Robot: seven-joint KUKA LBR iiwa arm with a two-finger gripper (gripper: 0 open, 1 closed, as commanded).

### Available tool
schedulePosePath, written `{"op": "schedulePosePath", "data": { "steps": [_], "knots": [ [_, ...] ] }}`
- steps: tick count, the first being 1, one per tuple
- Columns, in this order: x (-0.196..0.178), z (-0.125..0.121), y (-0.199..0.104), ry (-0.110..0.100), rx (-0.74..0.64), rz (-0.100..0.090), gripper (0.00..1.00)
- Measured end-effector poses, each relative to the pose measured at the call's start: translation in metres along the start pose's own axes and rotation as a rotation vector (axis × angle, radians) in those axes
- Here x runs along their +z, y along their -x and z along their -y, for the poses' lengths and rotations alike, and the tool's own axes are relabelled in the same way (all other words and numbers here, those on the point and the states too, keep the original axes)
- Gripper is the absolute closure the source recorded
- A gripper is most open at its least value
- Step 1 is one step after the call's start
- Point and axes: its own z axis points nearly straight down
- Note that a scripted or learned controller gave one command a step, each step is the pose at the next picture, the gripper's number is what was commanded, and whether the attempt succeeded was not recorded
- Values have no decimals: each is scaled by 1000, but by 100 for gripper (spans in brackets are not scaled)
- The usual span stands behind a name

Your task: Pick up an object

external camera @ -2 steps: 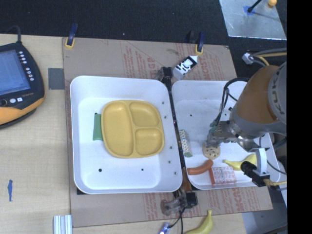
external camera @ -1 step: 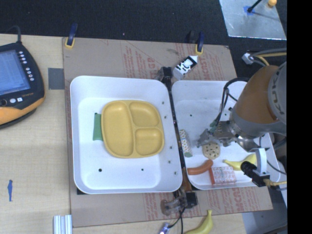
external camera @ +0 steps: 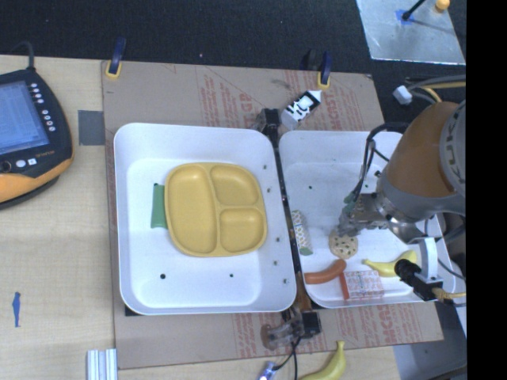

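The arm reaches low into the right bin, jaws just above the cookie, maybe to grab it. Spread or not, I cannot tell.

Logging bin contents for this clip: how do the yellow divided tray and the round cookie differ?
The yellow divided tray lies in the left bin; the round cookie lies in the right bin. The tray is far larger, plain yellow with three compartments; the cookie is small, tan and speckled. The cookie sits just below the gripper; the tray lies far from it. Both lie flat.
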Motion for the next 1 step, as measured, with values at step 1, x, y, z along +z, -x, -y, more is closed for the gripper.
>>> {"op": "schedulePosePath", "data": {
  "steps": [1],
  "knots": [
    [0, 0, 0, 0, 0, 0, 0]
  ]
}}
